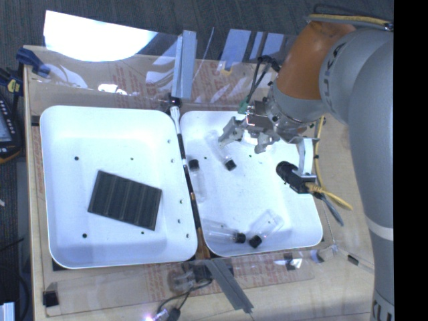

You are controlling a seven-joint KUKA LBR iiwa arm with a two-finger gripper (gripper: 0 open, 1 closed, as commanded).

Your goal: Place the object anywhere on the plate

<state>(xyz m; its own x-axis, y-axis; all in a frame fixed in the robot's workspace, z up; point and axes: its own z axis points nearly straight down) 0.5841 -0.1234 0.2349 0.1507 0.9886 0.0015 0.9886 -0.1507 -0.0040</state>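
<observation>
A dark ribbed plate [125, 199] lies flat in the left bin [60, 126], toward its front. My gripper [245, 136] hangs over the back of the right bin [304, 229], open, with nothing between its fingers. Just in front of it and slightly left lies a small clear vial with a black cap [229, 164]. Another black-capped vial [193, 165] rests against the bin's left wall. Two more vials [239, 236] [255, 241] lie near the front edge of the right bin.
A raised divider [186, 172] separates the two bins. Clear panels and a metal bar [184, 62] stand behind the bins. A clamp and a metal strip [224, 285] sit on the bench in front.
</observation>
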